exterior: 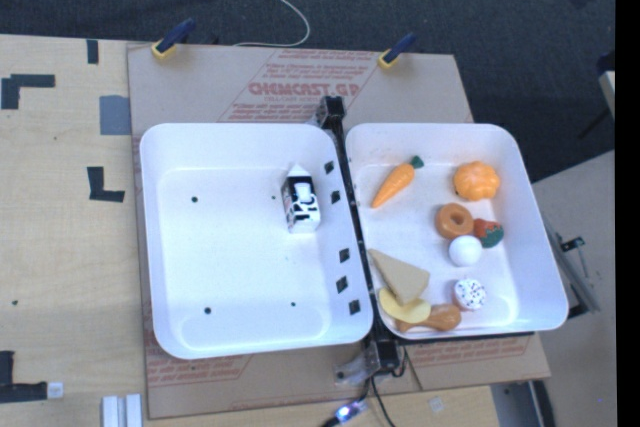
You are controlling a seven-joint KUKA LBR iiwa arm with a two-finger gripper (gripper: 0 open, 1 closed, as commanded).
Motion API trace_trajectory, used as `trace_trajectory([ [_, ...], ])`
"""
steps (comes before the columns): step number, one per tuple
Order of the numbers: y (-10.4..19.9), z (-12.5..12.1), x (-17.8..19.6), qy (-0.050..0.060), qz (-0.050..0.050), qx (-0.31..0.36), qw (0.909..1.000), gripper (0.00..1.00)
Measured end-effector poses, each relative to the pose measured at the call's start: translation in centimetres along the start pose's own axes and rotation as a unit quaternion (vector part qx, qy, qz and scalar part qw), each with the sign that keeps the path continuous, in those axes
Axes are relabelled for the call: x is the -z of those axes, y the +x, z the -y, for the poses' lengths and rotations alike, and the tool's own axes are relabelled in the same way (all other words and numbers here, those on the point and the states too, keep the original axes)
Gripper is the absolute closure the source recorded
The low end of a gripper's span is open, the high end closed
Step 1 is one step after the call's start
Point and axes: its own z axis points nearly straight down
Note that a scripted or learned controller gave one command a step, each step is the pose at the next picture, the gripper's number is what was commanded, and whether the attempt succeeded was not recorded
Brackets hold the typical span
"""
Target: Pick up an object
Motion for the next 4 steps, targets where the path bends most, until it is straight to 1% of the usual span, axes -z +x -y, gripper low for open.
trace_trajectory([
  [2,1.7,0.0,0.0,0.0,0.0,0.0,1.0,1.0],
  [4,2.3,0.0,0.0,0.0,0.0,-0.001,1.0,1.0],
])
